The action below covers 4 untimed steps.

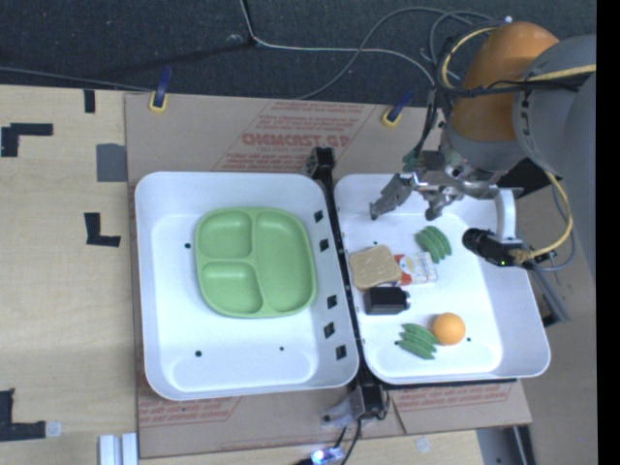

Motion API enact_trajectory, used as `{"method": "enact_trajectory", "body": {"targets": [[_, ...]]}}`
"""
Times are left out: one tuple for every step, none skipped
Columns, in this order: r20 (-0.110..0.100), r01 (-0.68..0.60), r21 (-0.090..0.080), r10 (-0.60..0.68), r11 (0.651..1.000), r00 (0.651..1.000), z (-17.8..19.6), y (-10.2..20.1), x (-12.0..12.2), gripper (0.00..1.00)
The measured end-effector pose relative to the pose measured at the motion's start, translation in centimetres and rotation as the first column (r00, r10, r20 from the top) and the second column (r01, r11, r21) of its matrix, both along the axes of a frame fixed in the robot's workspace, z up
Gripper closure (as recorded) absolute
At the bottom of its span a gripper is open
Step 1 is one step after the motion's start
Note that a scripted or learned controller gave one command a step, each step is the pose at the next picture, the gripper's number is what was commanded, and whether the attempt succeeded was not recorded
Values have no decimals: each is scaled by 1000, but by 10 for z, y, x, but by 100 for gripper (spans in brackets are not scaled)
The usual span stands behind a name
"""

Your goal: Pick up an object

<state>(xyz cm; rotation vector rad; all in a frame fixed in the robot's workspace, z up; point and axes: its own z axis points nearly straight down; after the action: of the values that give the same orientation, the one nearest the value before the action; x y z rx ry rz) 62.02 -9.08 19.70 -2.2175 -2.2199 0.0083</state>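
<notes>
My gripper (411,201) hangs over the back of the right bin (513,342), its two fingers spread open with nothing between them. Below it lie a green pickle-like piece (435,242), a tan toast slice (375,266), a small red-and-white packet (419,269), a black block (386,300), an orange ball (449,328) and a green pea pod (418,341). The gripper stands above and behind the toast, apart from all of these.
The left bin (170,352) holds a green divided plate (256,263). A black clip row (334,260) runs between the bins. Cables (387,37) trail over the dark back area. The arm's orange band (499,76) and grey body fill the upper right.
</notes>
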Motion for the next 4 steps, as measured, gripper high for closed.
{"method": "enact_trajectory", "body": {"targets": [[1, 1, -1, -1, 1000, 1000, -59, -9, -2, 0], [3, -1, -1, 1, 1000, 1000, -113, -9, -3, 0], [4, -2, 1, 2, 1000, 1000, -100, -7, -2, 100], [11, 0, 1, 0, 1000, 1000, -38, -11, -2, 100]]}}
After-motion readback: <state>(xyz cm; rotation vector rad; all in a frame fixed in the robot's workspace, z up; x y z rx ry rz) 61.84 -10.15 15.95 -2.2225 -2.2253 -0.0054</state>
